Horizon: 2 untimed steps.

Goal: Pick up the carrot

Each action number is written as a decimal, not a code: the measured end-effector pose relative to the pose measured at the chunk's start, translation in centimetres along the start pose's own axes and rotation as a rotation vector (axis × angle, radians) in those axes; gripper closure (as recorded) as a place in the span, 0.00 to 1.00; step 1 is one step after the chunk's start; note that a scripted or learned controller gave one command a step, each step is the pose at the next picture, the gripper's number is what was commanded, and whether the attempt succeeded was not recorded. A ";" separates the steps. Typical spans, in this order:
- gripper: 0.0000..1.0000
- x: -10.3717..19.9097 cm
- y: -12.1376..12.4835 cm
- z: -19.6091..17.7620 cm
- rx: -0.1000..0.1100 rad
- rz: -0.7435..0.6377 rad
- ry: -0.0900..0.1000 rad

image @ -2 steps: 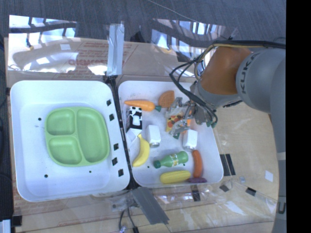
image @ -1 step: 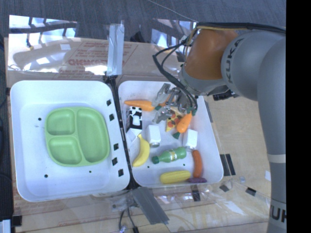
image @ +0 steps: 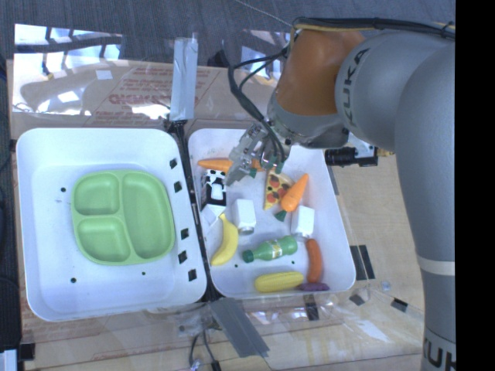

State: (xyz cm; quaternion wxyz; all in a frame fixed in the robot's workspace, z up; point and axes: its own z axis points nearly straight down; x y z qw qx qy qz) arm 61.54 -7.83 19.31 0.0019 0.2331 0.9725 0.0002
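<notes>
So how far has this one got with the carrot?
Nothing looks done yet: the carrot lies in the right bin, leaning on the pizza slice. The gripper hangs low over the bin's far end, left of the carrot, near an orange piece; nothing shows between its fingers. Left: reaching the carrot, gripping it, lifting it.

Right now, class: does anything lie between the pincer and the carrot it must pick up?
Nothing visible does. The pincer hangs over the right bin's far end; the carrot lies just right of it, uncovered. The pizza slice touches the carrot's left side, so it crowds a grasp from there.
</notes>
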 end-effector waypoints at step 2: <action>1.00 1.6 -0.6 -3.2 0.002 0.265 0.002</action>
